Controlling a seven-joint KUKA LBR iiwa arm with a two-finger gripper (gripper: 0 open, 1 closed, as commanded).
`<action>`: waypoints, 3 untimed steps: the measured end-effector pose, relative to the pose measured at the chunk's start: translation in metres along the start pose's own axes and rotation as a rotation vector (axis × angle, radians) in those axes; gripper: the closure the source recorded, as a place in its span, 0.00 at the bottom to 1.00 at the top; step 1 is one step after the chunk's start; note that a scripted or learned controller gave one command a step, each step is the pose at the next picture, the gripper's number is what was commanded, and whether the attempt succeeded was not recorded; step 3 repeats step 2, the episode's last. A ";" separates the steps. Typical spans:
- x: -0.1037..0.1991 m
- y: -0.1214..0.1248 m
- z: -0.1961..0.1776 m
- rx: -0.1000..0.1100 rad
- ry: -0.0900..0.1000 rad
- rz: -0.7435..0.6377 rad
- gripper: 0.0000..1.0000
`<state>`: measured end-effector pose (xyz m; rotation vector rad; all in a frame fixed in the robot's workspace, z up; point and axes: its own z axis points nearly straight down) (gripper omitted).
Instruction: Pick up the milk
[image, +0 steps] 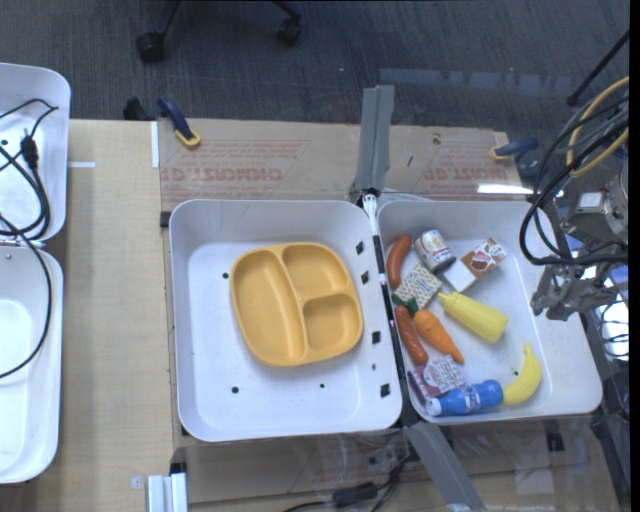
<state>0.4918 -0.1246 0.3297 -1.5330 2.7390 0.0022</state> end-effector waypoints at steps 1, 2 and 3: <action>-0.006 0.006 -0.026 0.003 -0.001 -0.156 1.00; -0.011 0.022 0.063 -0.003 0.001 -0.483 1.00; -0.011 0.022 0.063 -0.003 0.001 -0.483 1.00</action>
